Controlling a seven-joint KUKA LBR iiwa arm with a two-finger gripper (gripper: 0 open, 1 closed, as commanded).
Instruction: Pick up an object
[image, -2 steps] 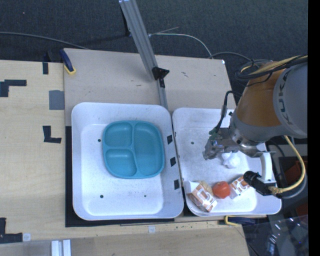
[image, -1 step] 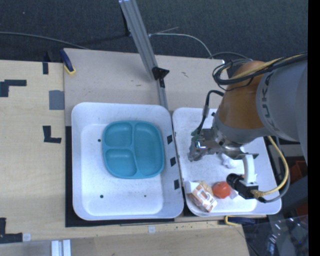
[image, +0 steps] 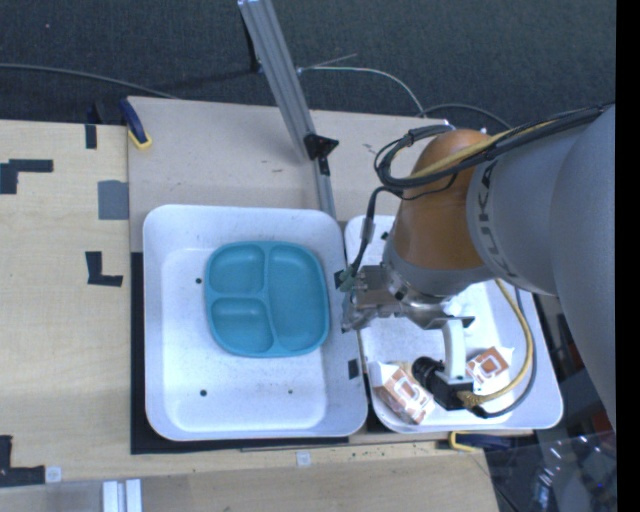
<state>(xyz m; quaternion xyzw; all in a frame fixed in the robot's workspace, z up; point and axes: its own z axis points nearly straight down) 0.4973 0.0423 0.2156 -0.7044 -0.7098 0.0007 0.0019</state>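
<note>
While my grey arm with its orange band (image: 440, 215) hangs over the right shallow white bin (image: 540, 400), my pincer (image: 352, 300) sits at that bin's left wall, close to the divide. Whether it is spread or pressed together, I cannot tell. Nothing is seen pinched. Nearest candidate: a small orange-and-white patterned packet (image: 405, 392), lying below and slightly right of my pincer, near the bin's front edge. A second such packet (image: 487, 365) lies further right. A teal divided plastic plate (image: 267, 298) rests in the left white bin (image: 170, 400), just beside my pincer to the left.
</note>
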